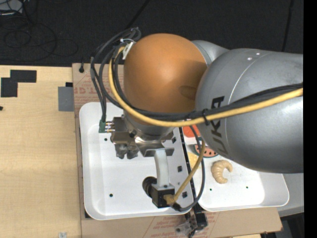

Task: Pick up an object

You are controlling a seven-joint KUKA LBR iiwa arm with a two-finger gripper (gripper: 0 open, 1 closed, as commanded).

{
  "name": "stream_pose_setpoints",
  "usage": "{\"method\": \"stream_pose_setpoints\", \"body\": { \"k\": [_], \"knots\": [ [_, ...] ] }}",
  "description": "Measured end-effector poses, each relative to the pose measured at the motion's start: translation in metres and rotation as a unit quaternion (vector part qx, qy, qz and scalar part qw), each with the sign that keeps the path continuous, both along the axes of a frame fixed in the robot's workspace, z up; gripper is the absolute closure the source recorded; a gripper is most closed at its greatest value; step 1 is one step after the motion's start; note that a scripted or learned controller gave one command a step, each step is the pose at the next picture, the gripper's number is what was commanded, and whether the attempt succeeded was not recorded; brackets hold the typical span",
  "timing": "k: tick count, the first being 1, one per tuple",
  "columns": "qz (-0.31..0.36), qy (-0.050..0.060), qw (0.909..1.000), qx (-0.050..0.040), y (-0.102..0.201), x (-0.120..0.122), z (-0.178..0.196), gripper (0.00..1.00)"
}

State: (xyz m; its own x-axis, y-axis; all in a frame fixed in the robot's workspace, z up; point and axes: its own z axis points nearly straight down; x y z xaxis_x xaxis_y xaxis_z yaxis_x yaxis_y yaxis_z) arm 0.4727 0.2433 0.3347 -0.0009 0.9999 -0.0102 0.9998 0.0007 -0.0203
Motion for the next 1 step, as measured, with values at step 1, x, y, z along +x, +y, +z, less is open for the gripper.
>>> {"method": "stream_pose_setpoints", "body": {
  "k": [1],
  "knots": [
    [-0.004,-0.006,1.0,0.0031,-0.0018,0.0036,0.0176,1.0]
  ]
}}
